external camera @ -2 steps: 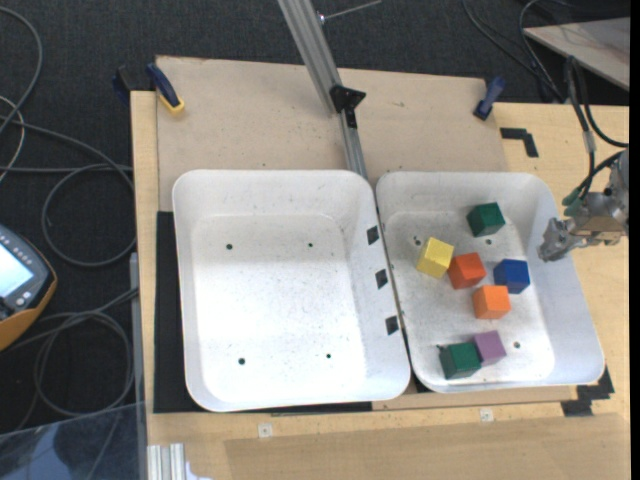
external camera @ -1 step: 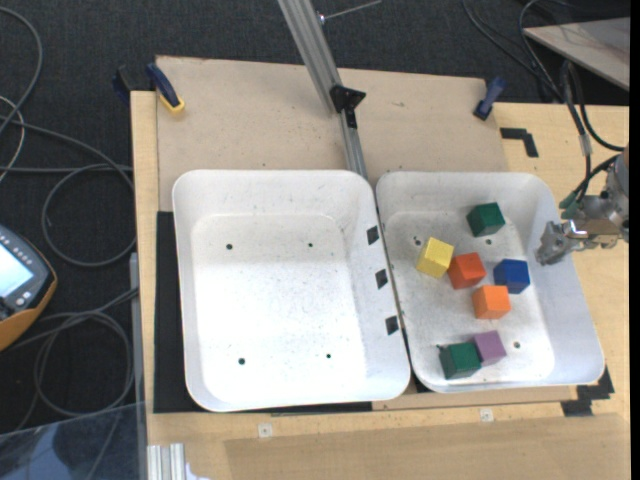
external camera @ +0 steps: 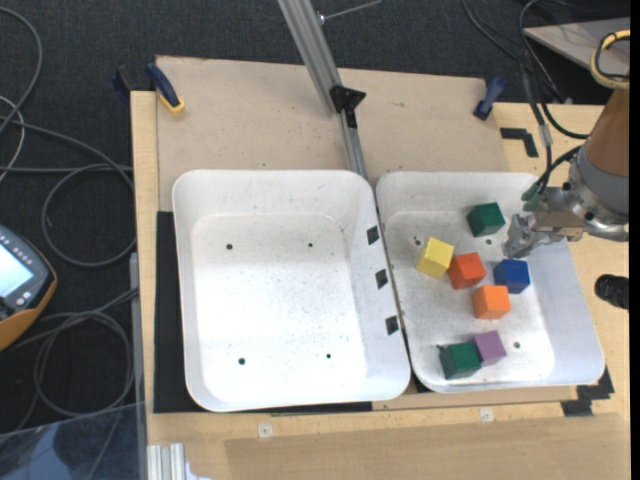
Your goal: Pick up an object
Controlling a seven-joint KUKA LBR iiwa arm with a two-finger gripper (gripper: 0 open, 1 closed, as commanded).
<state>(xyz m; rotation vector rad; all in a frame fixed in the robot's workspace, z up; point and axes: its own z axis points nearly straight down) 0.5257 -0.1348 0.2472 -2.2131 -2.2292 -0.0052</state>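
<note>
The gripper (external camera: 520, 236), its finger state impossible to tell, hovers at centre right above the right bin (external camera: 575, 313), just above the blue cube (external camera: 512, 274), so closing could miss it or nudge the touching orange cube (external camera: 490, 301) and red cube (external camera: 466, 269).

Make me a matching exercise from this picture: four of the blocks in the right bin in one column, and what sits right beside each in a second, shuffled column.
Blocks:
1. yellow block
2. blue block
3. purple block
4. upper green block

Neighbours:
A. touches the lower green block
B. farthest back in the right bin
C. just under the gripper
D. left of the red block

Pairs: 1-D, 2-C, 3-A, 4-B
</note>
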